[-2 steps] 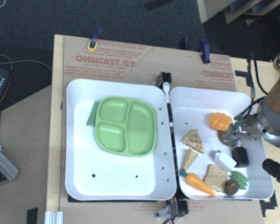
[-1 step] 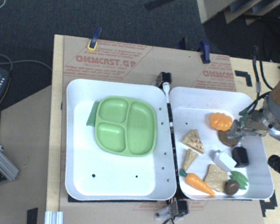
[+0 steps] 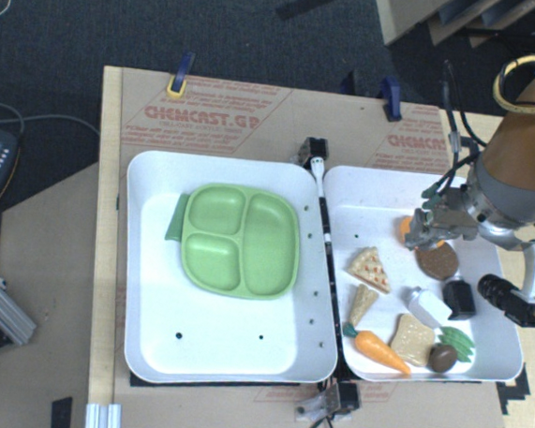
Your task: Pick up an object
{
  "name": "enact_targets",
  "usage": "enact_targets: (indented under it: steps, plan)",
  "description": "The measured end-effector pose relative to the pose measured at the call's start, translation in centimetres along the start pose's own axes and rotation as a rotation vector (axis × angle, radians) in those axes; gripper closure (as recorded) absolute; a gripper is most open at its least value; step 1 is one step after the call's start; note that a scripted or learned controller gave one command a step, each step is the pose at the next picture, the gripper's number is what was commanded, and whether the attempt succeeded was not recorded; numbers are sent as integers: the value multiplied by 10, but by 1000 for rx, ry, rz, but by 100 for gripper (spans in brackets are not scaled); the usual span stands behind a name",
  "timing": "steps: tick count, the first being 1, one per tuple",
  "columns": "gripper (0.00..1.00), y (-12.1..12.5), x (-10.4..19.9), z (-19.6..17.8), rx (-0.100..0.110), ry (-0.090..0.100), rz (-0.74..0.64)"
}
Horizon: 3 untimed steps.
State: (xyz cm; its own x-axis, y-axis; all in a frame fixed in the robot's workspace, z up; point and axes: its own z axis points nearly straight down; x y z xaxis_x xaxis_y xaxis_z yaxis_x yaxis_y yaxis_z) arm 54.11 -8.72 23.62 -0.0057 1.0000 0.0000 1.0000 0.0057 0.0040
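Camera view from above and at a slant shows a bench [image 3: 258, 113] covered in brown cardboard, with two shallow white bins side by side. The left bin [image 3: 149, 272] is the larger shape in sight, and it holds a green divided plate [image 3: 241, 242] with three compartments, lying flat toward the far half of the bin. The right bin [image 3: 363, 194] touches the left one along a shared edge and holds a scatter of toy food.

From the right, the grey arm [image 3: 529, 139] with its orange band reaches over the right bin. Its gripper [image 3: 428, 229] hangs low over the far right part of that bin; whether the claw is released or clenched cannot be told, because the wrist hides it.

Just beside the gripper, on its left, an orange piece [image 3: 405, 227] peeks out, and a brown round disc [image 3: 437, 262] lies just near of it. No object can be seen lifted.

Toward the middle of the right bin lies a tan wedge [image 3: 371, 268] with dots, and near of it a pale narrow wedge [image 3: 362, 305]. A black block [image 3: 458, 298] sits right of these, beside a white piece [image 3: 425, 304]. Along the near edge lie an orange carrot [image 3: 381, 350], a tan cracker [image 3: 412, 337], a small brown ball [image 3: 442, 358] and a green leafy piece [image 3: 460, 340], all close together.

Two blue clamps [image 3: 389, 98] grip the far edge of the bench.
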Motion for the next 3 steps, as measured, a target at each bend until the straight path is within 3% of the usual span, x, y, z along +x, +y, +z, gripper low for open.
enact_targets:
  steps: [1,2,3]
  plan:
    - [100,23,60,5,1,2,-2]
    - [100,45,96,5,0,1,1]
    - [100,43,89,21,8,0,7]
